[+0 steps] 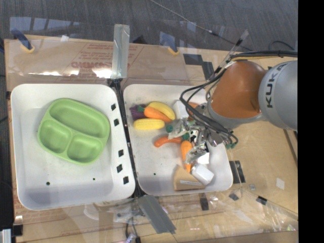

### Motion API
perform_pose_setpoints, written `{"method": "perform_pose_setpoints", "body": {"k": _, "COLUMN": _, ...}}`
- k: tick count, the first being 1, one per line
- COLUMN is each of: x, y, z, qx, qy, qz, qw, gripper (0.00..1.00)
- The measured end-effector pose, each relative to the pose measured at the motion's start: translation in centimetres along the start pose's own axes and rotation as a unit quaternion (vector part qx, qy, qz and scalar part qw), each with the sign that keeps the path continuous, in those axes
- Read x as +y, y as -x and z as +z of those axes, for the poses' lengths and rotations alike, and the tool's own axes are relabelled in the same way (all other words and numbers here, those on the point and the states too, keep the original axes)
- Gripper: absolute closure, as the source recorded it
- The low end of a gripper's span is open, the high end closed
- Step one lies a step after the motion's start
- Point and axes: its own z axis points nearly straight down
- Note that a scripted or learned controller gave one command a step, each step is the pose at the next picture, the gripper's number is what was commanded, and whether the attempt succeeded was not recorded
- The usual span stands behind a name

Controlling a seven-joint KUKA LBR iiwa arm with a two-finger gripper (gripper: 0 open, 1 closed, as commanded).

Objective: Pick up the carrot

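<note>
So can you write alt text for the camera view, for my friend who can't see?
A grey and orange robot arm's gripper sits over a carrot among toy food in the right bin. The left bin holds a green plate.

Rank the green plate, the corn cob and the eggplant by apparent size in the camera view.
1. Green plate, by far the largest.
2. Corn cob.
3. Eggplant, smallest showing, though the food beside it partly hides it, so that rank is unsure.
</note>
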Motion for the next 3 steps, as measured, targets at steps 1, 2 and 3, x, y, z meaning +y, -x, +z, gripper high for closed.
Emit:
{"method": "perform_pose_setpoints", "body": {"k": 1, "x": 0.2, "y": -0.9, "z": 2.2, "qx": -0.007, "qy": -0.005, "qz": 0.01, "qw": 0.9999, "gripper": 0.0}}
{"method": "perform_pose_setpoints", "body": {"k": 2, "x": 0.3, "y": -0.7, "z": 1.2, "qx": -0.008, "qy": -0.005, "qz": 0.007, "qw": 0.9999, "gripper": 1.0}}
{"method": "perform_pose_setpoints", "body": {"k": 3, "x": 6.3, "y": 1.7, "z": -7.8, "qx": -0.007, "qy": -0.004, "qz": 0.012, "qw": 0.9999, "gripper": 1.0}}
